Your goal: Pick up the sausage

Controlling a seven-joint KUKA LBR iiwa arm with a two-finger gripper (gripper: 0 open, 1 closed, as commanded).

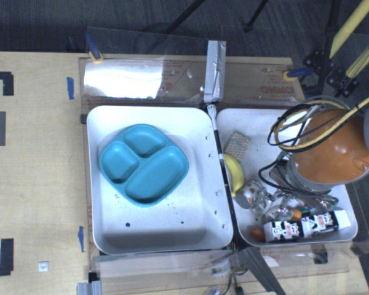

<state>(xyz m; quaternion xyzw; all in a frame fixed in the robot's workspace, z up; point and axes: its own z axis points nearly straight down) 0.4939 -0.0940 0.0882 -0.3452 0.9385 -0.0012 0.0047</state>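
Guessing the sausage (257, 232) as that small reddish bit low in the right bin (256, 119), close to the front wall. Probably light, soft and a bit slick, so best pinched across the middle. Gripper (277, 206) low in the clutter just above it; can't tell if jaws spread or pressed together. Tight there: banana (235, 172) to the left, box (304, 225) just right. More open room toward the bin's back.

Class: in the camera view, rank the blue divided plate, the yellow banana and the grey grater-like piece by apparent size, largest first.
1. blue divided plate
2. yellow banana
3. grey grater-like piece
The last two look close in size; the banana is partly hidden, so their order is unsure.
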